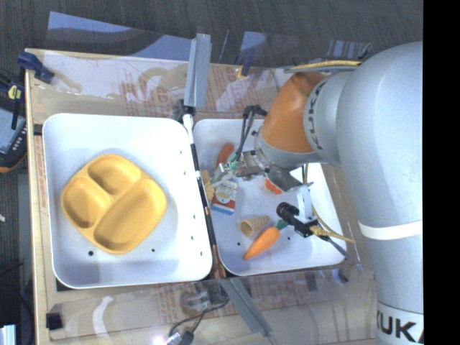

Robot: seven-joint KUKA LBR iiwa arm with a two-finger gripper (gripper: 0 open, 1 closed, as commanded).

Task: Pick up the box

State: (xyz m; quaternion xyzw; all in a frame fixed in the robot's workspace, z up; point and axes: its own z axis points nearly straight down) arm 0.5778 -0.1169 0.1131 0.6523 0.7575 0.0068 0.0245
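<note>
From my station I see the grey arm with the orange band (pixel 291 113) reaching in from the right of the frame, its wrist hanging over the right-hand shallow white bin (pixel 327 261), with the jaws' assembly (pixel 231 169) low near that bin's left wall. I cannot tell how far the jaws stand apart, or whether anything sits between them; the wrist and cabling hide that. The small white carton box with a red and blue lower edge (pixel 223 196) lies in the right bin's left-centre, just below the jaws' assembly and close to the divider between the bins. Below it and to the right rest a tan cone-shaped piece (pixel 251 226) and an orange toy carrot with a green top (pixel 263 241), touching or nearly so. The left white bin (pixel 65 264) holds a yellow three-compartment plastic plate (pixel 113 203). Both bins sit on the table (pixel 108 77), mid-frame.
</note>
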